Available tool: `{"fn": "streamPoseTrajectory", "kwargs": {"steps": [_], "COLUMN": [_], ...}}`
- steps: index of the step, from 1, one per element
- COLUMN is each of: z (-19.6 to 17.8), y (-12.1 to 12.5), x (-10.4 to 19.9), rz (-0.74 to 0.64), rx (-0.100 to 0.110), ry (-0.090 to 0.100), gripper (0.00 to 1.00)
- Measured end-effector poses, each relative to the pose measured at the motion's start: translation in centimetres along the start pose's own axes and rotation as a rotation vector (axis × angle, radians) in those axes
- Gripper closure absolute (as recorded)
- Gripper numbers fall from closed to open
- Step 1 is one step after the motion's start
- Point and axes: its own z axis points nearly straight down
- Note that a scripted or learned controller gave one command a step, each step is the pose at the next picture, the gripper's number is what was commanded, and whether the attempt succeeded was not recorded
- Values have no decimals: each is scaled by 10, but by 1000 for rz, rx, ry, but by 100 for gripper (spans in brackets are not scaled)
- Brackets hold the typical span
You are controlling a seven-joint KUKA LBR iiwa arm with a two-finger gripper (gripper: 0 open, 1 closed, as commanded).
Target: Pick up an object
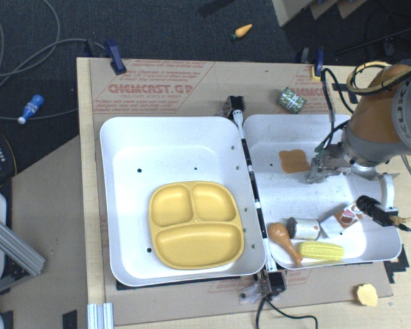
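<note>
My gripper [320,171] hangs low over the right bin [274,132], toward its upper half, and from this slanted view I cannot tell its state. Nothing shows in its grasp.

The nearest candidate is the flat brown piece [294,160], something like a slice of toast, lying on the bin floor just beside my gripper on the side toward the divider between the bins. It lies flat and roughly square, with no long axis to line up on, so I judge it an awkward thing to pinch from above.

The rest sit toward the bin's near edge, well apart from me: a brown pear-shaped toy [283,237], a small silver can [305,229] lying on its side, and a yellow corn cob [321,251] with its long axis running along that near edge. A small red-and-white item [348,217] lies by the right wall.

The left bin [123,184] holds a yellow divided plate [195,224], farthest from me.
</note>
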Motion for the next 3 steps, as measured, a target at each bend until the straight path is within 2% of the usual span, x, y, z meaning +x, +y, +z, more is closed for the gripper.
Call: {"fn": "streamPoseTrajectory", "kwargs": {"steps": [1, 2, 3], "z": [-99, -98, -98], "y": [44, -27, -24], "x": [-26, 29, 26], "rz": [-7, -7, -6], "rx": [-18, 1, -5], "ry": [-7, 3, 0], "gripper": [100, 100, 0]}}
